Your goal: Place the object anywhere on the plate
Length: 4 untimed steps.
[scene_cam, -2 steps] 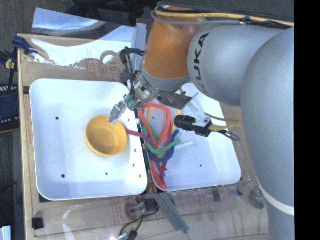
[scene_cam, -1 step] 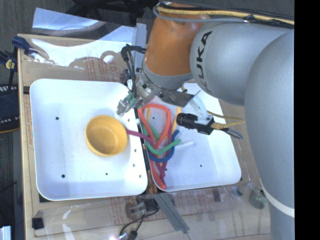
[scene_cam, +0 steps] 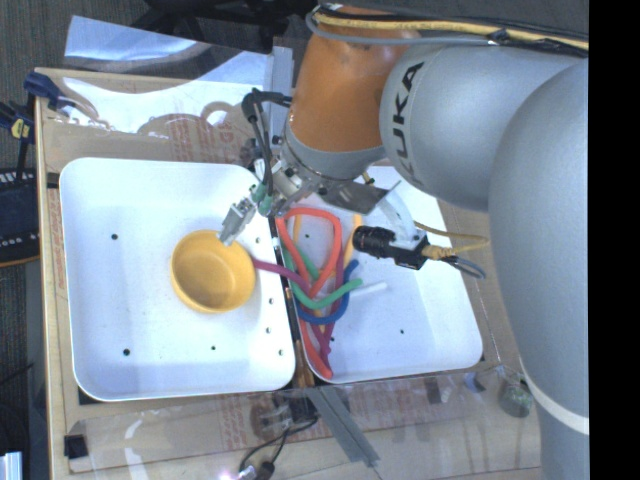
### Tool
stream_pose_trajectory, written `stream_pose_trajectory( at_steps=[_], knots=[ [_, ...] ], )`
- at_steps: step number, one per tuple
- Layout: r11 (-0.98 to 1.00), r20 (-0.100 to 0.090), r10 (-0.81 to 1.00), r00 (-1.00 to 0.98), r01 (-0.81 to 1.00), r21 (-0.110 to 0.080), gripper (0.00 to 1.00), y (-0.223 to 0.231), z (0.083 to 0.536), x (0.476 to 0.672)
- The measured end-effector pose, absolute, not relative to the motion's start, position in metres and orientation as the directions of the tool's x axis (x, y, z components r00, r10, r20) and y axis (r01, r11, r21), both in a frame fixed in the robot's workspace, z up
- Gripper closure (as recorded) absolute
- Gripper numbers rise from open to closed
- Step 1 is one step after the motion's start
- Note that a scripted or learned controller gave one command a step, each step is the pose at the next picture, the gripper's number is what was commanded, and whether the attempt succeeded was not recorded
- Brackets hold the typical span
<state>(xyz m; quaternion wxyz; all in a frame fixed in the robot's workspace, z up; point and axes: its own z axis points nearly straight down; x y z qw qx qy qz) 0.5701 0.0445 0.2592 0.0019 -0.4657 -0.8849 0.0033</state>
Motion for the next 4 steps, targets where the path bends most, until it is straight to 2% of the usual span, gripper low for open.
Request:
stream_pose_trajectory(
  at_steps=[1, 2, 3, 4],
  knots=[
    [0.567, 0.001, 0.824, -0.567, 0.824, -0.007, 1.00, 0.0444, 0.2690, 0.5707],
    [0.567, 0.001, 0.823, -0.567, 0.823, -0.007, 0.00, 0.0446, 0.2689, 0.5707],
    [0.569, 0.001, 0.822, -0.569, 0.822, -0.006, 1.00, 0.0444, 0.2789, 0.5713],
    [0.569, 0.001, 0.822, -0.569, 0.822, -0.006, 0.00, 0.0446, 0.2789, 0.5713]
  ],
)
